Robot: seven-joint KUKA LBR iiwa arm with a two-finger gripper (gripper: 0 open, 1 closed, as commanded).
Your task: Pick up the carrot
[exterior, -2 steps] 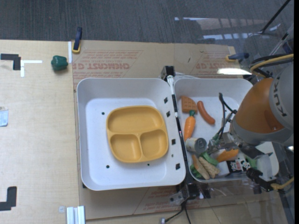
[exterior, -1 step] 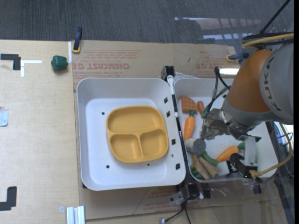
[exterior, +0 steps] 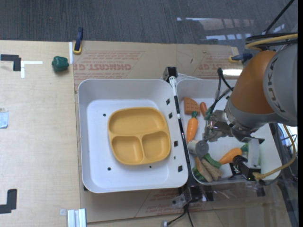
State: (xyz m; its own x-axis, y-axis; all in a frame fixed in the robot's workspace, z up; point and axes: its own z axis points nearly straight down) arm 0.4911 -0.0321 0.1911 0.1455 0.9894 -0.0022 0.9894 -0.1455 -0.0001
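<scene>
Orange carrot (exterior: 191, 128), yellow divided plate (exterior: 139, 135), white bins (exterior: 90, 141), green knob (exterior: 60, 64).

Looked like robotics lab, not kitchen. Grey industrial arm with orange band (exterior: 258, 86) stood over cardboard-covered bench (exterior: 38, 150). Two white bins (exterior: 90, 141) were clamped side by side, toy food piled in right one (exterior: 272, 141). Black tape marks (exterior: 12, 60) sat on bench top, loose cables (exterior: 182, 209) ran along front edge, dark carpet (exterior: 142, 8) lay beyond.

Plenty of open floor around the yellow three-compartment plastic plate (exterior: 139, 135) in the left white bin (exterior: 90, 141). Tight going in the right white bin (exterior: 201, 85): orange toy carrot (exterior: 191, 128) hemmed by cluttered toy food, grey arm (exterior: 265, 91) overhead.
</scene>
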